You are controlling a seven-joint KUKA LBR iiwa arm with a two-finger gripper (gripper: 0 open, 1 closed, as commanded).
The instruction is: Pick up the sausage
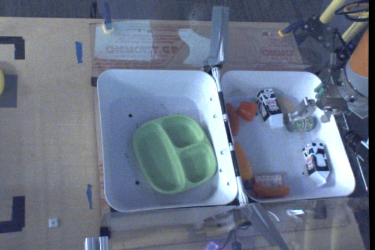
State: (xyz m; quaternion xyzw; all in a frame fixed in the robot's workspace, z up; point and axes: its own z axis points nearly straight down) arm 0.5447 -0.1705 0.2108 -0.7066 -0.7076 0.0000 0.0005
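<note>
Probably the sausage (270, 189), lying against the near wall of the right bin (343, 175), is light, smooth and rounded, so we would pinch it across its middle, though whether the gripper (306, 116) is open we cannot tell.

Arm (358, 61) cut off at right edge — jaws blurred
</note>
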